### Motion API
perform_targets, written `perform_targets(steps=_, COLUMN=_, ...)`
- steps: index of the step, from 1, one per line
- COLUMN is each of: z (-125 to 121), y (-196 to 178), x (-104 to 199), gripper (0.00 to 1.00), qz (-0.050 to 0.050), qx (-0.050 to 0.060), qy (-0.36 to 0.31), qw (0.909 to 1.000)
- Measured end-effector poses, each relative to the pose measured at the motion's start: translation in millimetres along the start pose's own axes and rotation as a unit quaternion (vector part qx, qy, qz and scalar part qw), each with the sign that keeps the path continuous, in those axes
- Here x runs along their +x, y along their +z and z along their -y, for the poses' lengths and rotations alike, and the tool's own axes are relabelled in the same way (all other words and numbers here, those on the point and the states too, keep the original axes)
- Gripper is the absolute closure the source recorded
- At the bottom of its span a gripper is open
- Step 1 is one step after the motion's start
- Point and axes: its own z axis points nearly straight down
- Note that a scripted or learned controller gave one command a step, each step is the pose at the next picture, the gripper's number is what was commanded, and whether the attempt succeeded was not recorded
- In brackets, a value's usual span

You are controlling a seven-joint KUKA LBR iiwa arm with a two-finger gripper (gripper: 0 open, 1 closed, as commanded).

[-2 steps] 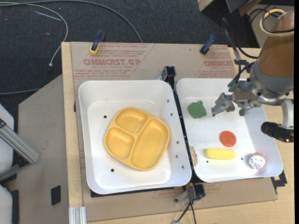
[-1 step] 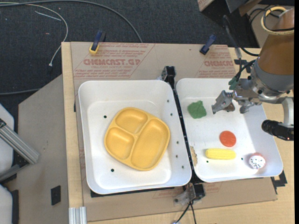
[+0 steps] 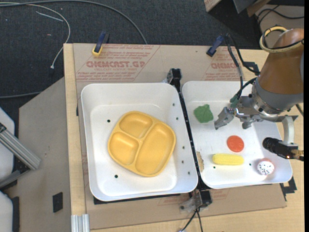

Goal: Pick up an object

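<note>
Grey gripper (image 3: 236, 120) spread, holding nothing, over bare floor beside green toy (image 3: 203, 113)

Two smooth white plastic bins (image 3: 91, 129) sit on a matt brown cardboard-covered bench (image 3: 125, 62). A glossy yellow plastic divided plate (image 3: 141, 143) lies in one. The gripper's (image 3: 235, 121) fingers (image 3: 223, 118) look like dull grey metal.

Board (image 3: 120, 62) under the bins: red print "CHEMCAST GP" at left, repeated at right, partly hidden there. Smaller lines illegible.
</note>
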Motion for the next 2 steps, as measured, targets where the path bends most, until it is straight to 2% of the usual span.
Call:
perform_targets(steps=1, z=5.1, y=57.5, x=3.8, gripper=0.0, qz=0.0, qx=-0.003, qy=-0.001, qw=1.0)
perform_targets(steps=2, z=2.9, y=100.7, x=0.6, gripper=0.0, qz=0.0, qx=-0.001, qy=0.0, qw=1.0)
